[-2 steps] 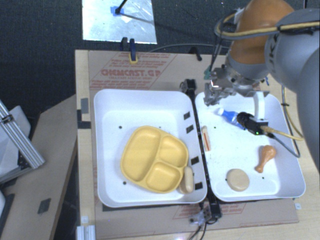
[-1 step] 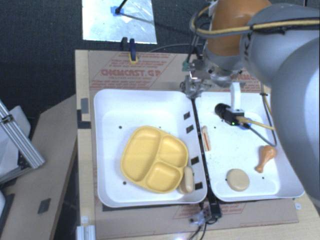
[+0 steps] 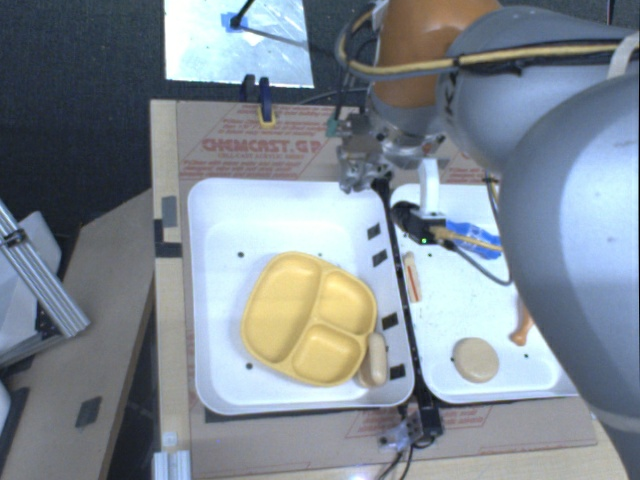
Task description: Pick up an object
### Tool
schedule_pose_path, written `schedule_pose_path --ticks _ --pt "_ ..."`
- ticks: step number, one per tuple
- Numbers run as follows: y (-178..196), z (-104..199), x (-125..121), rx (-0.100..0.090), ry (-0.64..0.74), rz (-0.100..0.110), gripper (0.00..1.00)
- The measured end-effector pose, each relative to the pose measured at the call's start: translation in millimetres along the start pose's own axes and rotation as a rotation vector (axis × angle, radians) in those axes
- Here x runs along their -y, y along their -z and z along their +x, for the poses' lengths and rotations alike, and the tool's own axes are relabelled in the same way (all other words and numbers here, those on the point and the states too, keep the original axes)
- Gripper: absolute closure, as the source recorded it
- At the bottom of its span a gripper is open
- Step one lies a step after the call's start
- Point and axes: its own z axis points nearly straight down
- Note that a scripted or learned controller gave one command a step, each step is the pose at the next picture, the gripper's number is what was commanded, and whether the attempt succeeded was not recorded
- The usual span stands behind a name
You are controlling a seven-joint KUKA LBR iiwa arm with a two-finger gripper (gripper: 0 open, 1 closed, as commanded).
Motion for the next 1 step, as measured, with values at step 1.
schedule_pose_path --ticks 1 --pt "0.6 -2.8 0.2 0.002 -0.003 0.000 0.00"
